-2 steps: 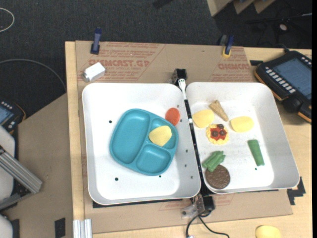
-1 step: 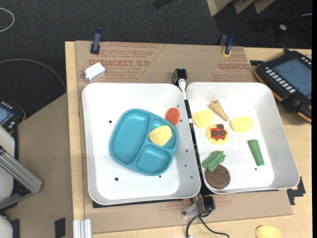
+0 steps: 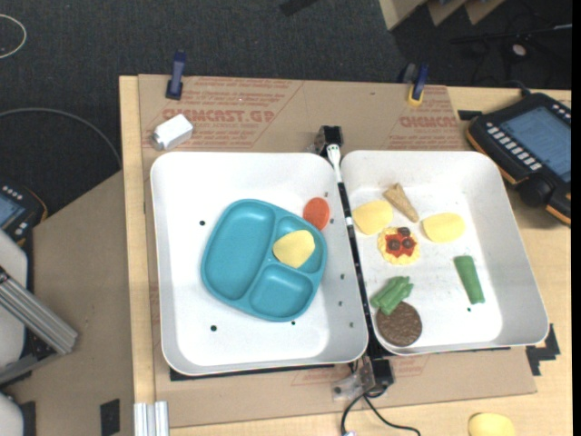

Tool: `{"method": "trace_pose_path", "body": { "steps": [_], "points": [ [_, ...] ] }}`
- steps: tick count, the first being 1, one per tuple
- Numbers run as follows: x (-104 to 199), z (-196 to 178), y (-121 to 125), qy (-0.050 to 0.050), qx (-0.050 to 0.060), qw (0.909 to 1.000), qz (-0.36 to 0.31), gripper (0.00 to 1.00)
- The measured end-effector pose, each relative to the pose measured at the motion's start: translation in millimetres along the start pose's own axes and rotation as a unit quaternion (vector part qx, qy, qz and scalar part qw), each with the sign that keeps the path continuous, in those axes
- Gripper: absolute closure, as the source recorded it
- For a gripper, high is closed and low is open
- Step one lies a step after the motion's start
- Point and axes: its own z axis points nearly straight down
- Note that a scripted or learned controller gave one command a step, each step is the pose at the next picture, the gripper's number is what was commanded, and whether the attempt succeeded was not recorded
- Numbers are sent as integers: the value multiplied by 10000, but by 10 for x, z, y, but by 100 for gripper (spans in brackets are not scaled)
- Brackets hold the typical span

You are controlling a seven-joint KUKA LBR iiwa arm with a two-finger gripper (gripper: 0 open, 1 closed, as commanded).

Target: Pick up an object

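Observation:
The left white bin (image 3: 182, 316) holds a blue divided plate (image 3: 238, 257) with a yellow piece (image 3: 294, 248) in its right compartment. An orange-red piece (image 3: 316, 212) lies beside the plate's upper right rim. The right white bin (image 3: 508, 216) holds loose toy foods: a yellow round (image 3: 372, 216), a tan wedge (image 3: 399, 200), a yellow oval (image 3: 443, 227), a small pizza with red topping (image 3: 399, 245), a green stick (image 3: 469, 279), a green bean bunch (image 3: 391, 292) and a brown disc (image 3: 399, 323).
A black tablet (image 3: 531, 145) lies off the bench's right corner. Blue clamps (image 3: 175, 75) (image 3: 417, 84) grip the cardboard's far edge, near a white block (image 3: 172, 132). A yellow object (image 3: 490, 424) sits at the front right.

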Motion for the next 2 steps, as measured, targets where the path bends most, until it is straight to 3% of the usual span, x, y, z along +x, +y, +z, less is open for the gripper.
{"method": "trace_pose_path", "body": {
  "steps": [1, 2],
  "points": [
    [-5, -839, 0, -34, -73, 10000, -10, 100],
    [1, -63, 0, 2, 4, 10000, 0, 100]
  ]
}}
